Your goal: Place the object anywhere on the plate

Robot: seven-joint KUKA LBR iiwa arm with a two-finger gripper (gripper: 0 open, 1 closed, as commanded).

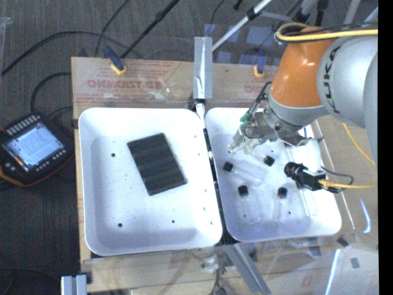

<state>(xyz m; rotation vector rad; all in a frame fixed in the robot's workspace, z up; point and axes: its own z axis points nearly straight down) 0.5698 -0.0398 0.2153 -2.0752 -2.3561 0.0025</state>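
The dark grey, ribbed rectangular plate (156, 163) lies flat and slightly turned in the middle of the left shallow white bin (98, 226), and everything else is placed from it. To the plate's right, past the seam where the two bins meet, the right shallow white bin (325, 223) holds several clear plastic pieces with small black caps (244, 176), scattered across its floor and well apart from the plate. The grey arm with its orange band (301, 72) reaches in over that right bin, farther from the plate than the seam. The gripper (244, 134) hangs low over the bin's upper part, near the clear pieces; whether it is open or closed cannot be told, and nothing can be seen in its hold. Left of the plate, off the bench (83, 85), a black handheld control pendant with a lit screen (34, 145) rests on the floor.
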